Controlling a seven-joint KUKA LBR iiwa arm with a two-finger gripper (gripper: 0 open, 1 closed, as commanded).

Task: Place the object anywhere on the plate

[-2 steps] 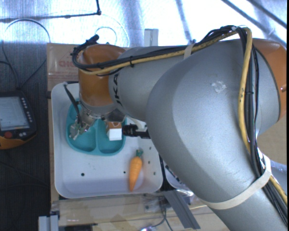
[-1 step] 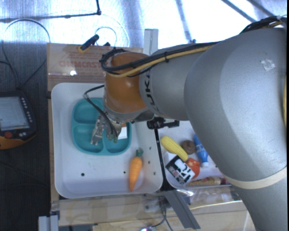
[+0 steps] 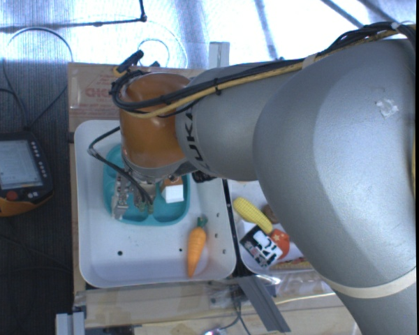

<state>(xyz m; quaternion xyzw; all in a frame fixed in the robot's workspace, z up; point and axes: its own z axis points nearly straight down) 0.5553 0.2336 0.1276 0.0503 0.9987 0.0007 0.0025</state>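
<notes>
A teal plate (image 3: 164,213) lies in the left white bin (image 3: 98,257), and the arm's wrist covers much of it. My gripper (image 3: 128,202) hangs low over the plate's left part. A small white and orange block (image 3: 173,192) rests on the plate just right of the gripper. An orange carrot (image 3: 195,248) with a green top lies on the bin floor, beyond the plate's front right rim and apart from the gripper.
The right bin (image 3: 246,262) holds a yellow corn cob (image 3: 252,213) and a black, white and red item (image 3: 267,246). The big grey arm covers most of that bin. A teach pendant (image 3: 14,169) lies left of the bench.
</notes>
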